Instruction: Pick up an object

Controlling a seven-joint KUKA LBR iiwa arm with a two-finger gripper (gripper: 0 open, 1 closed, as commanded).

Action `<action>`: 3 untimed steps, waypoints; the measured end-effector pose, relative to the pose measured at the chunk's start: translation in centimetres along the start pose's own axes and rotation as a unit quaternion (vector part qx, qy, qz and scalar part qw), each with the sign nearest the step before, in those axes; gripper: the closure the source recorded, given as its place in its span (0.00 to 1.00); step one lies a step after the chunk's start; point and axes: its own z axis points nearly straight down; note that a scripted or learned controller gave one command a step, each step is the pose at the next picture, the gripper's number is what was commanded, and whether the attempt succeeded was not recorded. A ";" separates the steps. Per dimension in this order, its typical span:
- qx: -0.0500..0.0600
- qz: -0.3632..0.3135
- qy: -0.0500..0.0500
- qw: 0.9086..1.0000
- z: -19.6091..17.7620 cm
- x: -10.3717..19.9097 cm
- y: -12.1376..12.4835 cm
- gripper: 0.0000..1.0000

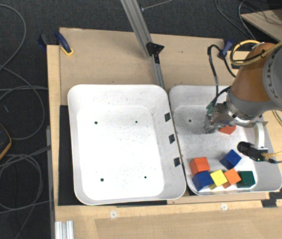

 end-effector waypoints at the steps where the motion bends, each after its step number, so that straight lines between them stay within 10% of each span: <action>1: -0.002 0.000 -0.001 1.000 -5.0 -0.6 -0.6 1.00; 2: -0.003 -0.001 -0.001 1.000 -10.3 -0.6 -0.4 1.00; 3: -0.001 -0.004 0.001 1.000 -10.3 5.5 1.1 1.00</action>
